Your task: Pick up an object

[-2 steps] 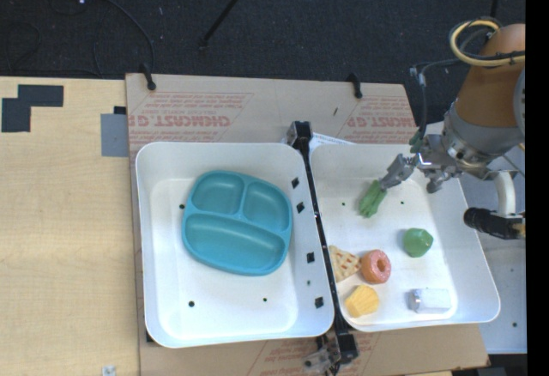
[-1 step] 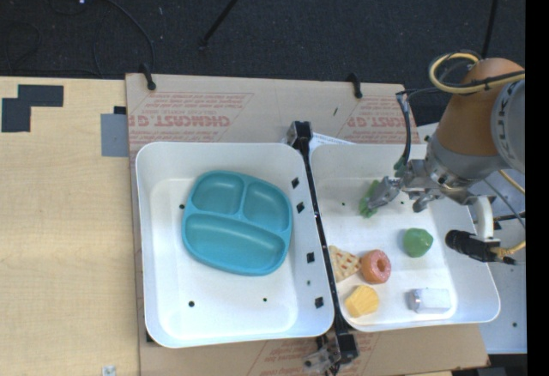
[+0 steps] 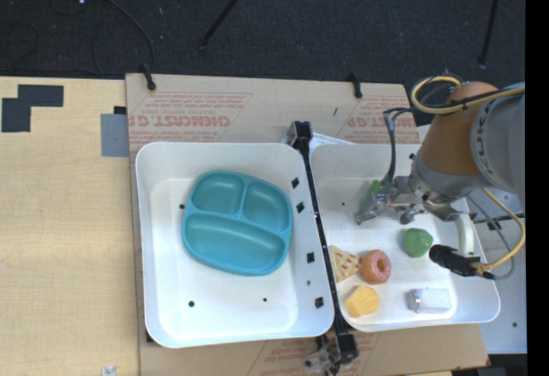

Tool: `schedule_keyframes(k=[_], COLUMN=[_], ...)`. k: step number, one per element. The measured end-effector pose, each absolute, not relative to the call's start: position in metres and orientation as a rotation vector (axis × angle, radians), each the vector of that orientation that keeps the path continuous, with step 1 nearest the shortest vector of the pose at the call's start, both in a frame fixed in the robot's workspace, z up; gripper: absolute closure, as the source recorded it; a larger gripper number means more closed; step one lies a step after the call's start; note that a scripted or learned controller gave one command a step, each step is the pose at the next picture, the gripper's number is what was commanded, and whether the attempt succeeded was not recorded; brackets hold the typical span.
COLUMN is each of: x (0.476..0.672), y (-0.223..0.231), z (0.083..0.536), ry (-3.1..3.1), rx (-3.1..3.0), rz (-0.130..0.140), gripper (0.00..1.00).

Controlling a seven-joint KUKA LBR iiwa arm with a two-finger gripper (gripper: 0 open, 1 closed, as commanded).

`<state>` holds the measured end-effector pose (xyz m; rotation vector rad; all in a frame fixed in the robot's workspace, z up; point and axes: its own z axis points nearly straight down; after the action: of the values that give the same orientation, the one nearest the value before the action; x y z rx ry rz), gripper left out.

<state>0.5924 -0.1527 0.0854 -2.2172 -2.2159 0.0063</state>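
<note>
My gripper (image 3: 383, 213) hangs low over the back left part of the right bin (image 3: 480, 314), and its fingers stand open with nothing between them. A small green piece (image 3: 376, 189) lies just behind the left finger, partly hidden by it. In front of the gripper lie a green ball (image 3: 418, 242), a pink-brown donut (image 3: 375, 266), a tan waffle piece (image 3: 343, 262), a yellow corn-like piece (image 3: 361, 301) and a white and grey block (image 3: 429, 300).
The left bin (image 3: 163, 314) holds a teal divided plate (image 3: 238, 221). A black divider rail (image 3: 313, 228) runs between the two bins. The arm's grey and orange body (image 3: 467, 142) covers the right bin's back right corner.
</note>
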Motion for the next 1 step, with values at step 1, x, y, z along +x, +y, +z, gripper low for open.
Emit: schedule_keyframes(k=[1], x=[0.5931], y=[-0.1536], z=[0.0987], ry=[-2.215], rx=[-2.221], rz=[0.005], gripper=[1.0])
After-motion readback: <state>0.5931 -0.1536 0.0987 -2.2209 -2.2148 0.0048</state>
